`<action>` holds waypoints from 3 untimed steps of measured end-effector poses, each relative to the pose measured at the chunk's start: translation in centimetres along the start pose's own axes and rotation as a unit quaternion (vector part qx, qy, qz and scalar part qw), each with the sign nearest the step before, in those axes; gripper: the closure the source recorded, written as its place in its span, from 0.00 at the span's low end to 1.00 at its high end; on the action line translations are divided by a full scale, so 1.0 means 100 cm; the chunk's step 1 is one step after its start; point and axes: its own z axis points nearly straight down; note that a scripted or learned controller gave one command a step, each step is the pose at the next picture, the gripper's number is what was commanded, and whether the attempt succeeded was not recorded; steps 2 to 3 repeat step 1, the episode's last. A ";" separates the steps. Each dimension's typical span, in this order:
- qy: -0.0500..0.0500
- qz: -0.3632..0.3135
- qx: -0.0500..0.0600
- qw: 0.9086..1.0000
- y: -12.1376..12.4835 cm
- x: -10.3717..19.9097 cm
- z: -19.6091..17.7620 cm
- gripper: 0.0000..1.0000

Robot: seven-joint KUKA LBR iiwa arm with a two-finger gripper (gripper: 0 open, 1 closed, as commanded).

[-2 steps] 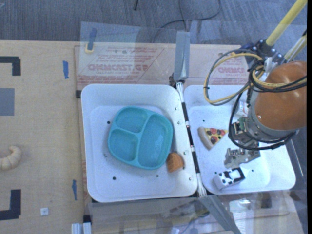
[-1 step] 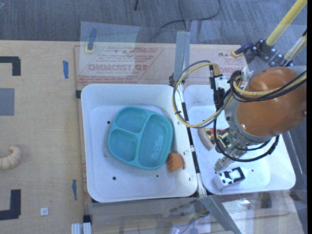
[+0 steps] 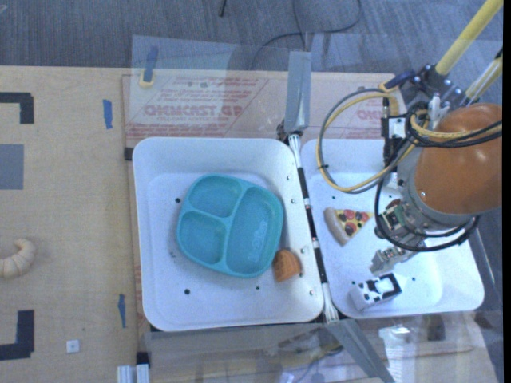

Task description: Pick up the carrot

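The carrot (image 3: pixel 287 265), a short orange piece, lies in the left bin (image 3: pixel 160 294) against the lower right edge of a teal divided plate (image 3: pixel 231 223). My gripper (image 3: pixel 389 256) hangs over the right bin (image 3: pixel 455 290), below the orange wrist band, well to the right of the carrot and across the wall between the bins. It sits between a toy pizza slice (image 3: pixel 348 223) and a black-and-white object (image 3: pixel 375 291). Nothing shows in its grasp.
Yellow and black cables loop from the arm over the back of the right bin. A croissant-shaped toy (image 3: pixel 16 258) lies on the bench at the far left. The ridge between the bins (image 3: pixel 307 230) runs just right of the carrot.
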 end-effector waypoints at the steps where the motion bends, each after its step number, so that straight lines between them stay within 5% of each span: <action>1: 0.000 -0.082 0.000 0.997 0.011 0.023 0.083 1.00; 3: 0.000 -0.082 0.000 0.997 0.011 0.023 0.083 1.00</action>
